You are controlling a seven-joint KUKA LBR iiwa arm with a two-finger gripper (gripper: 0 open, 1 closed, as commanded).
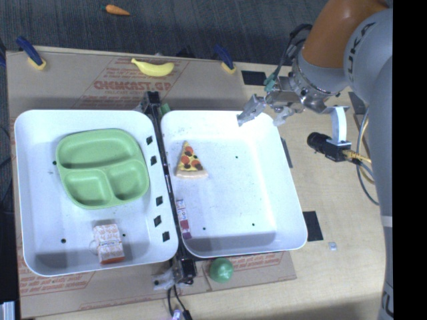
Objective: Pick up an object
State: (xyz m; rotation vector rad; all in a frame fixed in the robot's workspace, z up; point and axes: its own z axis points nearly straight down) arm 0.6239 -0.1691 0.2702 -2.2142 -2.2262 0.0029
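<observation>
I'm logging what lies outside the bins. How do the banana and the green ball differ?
The banana is yellow, long and curved; the ball is green and round. The banana lies on the cardboard beyond the bins' far edge, above the left bin; the ball sits at the near edge, just below the right bin. Both rest outside the bins, well away from the pincer.

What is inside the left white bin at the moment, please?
The left bin holds a green divided tray and a small wrapped packet nearer the front. Whatever lies under the tray is covered.
</observation>
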